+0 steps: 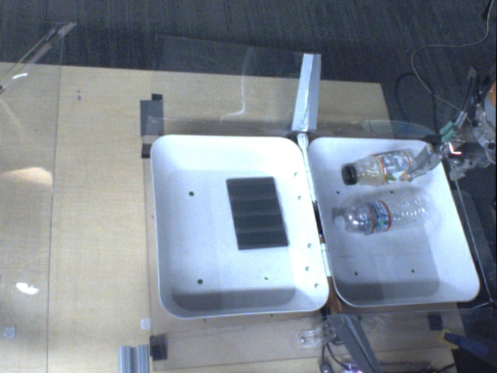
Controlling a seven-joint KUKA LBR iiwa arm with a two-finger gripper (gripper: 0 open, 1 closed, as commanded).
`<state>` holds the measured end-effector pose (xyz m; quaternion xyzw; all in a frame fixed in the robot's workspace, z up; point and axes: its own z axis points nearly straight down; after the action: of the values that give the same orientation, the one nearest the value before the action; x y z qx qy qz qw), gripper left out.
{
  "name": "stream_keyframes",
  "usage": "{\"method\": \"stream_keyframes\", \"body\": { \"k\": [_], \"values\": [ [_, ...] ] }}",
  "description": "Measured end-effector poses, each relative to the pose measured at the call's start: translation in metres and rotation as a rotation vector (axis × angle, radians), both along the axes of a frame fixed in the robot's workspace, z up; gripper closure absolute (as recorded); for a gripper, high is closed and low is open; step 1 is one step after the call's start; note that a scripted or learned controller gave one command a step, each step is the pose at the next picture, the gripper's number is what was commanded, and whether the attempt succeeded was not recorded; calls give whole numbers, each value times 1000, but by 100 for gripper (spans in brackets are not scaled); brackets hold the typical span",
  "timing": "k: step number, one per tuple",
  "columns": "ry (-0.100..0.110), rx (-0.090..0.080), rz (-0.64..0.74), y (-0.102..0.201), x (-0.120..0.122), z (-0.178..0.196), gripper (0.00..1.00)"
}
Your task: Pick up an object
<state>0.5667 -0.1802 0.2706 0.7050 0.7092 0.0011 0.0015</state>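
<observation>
— Where are the bottles?
— Both lie in the right bin: an amber bottle far, a clear bottle just nearer it.
— And the gripper?
— It reaches in from the right, at the amber bottle's base; I cannot tell its state.
— Labels?
— Unreadable. The left bin bears a dark ribbed pad.

Arm: one, entering at the far right edge of the camera view; little of it in frame, with a sliver of orange at the edge. Gripper: at the far right of the scene, slim grey fingers slanting down and leftward. Finger spacing: too small and blurred to judge.
</observation>
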Motion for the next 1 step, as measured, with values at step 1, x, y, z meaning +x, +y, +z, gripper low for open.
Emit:
{"method": "stream_keyframes", "body": {
  "k": [1],
  "values": [
    [-9, -2, 112, 31, 8, -182, 0]
  ]
}}
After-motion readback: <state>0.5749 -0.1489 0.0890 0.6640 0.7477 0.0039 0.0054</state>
